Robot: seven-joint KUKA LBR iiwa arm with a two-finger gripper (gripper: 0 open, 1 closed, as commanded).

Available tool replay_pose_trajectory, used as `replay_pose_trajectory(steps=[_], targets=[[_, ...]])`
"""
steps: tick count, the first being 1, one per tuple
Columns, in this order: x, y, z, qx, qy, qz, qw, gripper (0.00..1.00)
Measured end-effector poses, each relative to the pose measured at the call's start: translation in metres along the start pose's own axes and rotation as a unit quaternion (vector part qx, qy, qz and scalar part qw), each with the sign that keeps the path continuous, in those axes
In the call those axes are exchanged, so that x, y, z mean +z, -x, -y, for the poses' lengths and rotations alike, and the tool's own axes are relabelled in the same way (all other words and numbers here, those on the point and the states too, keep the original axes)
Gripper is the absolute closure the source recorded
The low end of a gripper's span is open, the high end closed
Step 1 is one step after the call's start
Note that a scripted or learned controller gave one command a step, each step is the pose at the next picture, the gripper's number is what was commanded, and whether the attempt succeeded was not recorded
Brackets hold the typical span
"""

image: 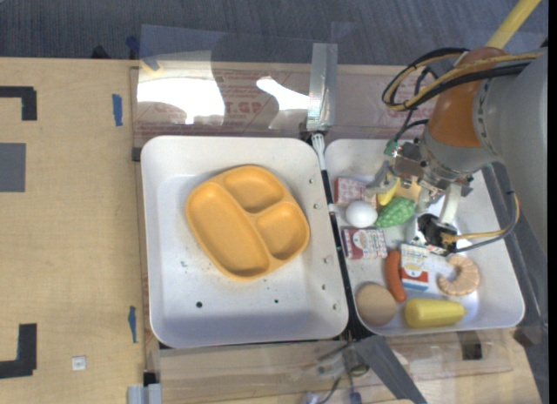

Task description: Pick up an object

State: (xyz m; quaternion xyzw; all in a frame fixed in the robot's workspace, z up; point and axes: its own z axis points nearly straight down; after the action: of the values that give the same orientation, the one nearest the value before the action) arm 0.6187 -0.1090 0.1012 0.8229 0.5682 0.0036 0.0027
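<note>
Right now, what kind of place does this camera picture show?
Probably a robot lab test bench, not a kitchen: a grey arm with an orange band reaches over two shallow white bins, one holding an orange divided plastic plate, the other toy food such as a white egg.

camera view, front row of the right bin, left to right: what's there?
Brown egg-shaped item → yellow block → shrimp-like toy, which sits slightly farther back, all in the right bin.
</note>
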Motion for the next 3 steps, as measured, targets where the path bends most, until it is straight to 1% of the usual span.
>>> replay_pose_trajectory(steps=[1, 2, 3], targets=[[-0.012, -0.003, -0.001, -0.002, 0.002, -0.002, 1.0, 1.0], [-0.011, -0.003, -0.001, -0.002, 0.001, -0.002, 1.0, 0.0], [0.012, 0.014, 0.036, -0.005, 0.0, 0.0, 1.0, 0.0]])
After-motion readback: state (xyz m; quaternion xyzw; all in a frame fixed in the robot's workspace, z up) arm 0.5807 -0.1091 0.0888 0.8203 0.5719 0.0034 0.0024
